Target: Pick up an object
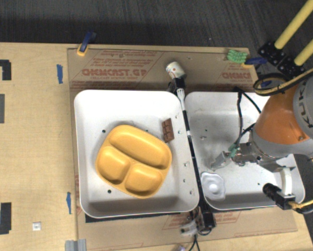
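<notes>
Clear plastic cup point(213, 185) sits at right bin's point(219, 116) near edge. Gripper point(223, 159) just beyond it, over bin floor; grip state: can't tell. Yellow divided tray point(134, 160) in left bin point(93, 114), brown block point(167, 130) behind it.

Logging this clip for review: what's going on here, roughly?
A grey KUKA arm with an orange band reaches in from the right, its gripper low over the right bin. A small clear object lies near that bin's front left corner, just below the gripper. The left bin holds a yellow divided tray and a small brown block. Nothing looks lifted yet.
</notes>
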Robot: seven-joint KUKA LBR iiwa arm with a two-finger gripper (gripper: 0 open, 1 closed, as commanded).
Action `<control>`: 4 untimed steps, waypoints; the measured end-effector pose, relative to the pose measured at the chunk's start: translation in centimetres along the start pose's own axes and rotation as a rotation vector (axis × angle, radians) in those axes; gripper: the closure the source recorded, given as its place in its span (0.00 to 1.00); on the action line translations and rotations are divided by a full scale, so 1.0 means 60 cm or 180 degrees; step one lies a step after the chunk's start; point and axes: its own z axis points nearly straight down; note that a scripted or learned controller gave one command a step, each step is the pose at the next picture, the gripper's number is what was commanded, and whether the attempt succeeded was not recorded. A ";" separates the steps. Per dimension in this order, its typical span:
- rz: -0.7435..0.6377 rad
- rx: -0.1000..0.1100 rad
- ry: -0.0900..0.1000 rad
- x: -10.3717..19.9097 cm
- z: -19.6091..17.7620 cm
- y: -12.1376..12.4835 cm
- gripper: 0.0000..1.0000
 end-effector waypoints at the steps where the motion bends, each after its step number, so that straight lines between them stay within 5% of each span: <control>1: 0.0302 0.0000 -0.0010 -0.052 -0.119 0.042 0.00; 2: -0.0988 0.0001 -0.0004 -0.008 0.015 -0.038 0.00; 3: -0.1432 -0.0003 -0.0016 -0.170 -0.029 0.000 0.00; 4: -0.2388 0.0002 -0.0004 -0.072 0.016 -0.042 0.00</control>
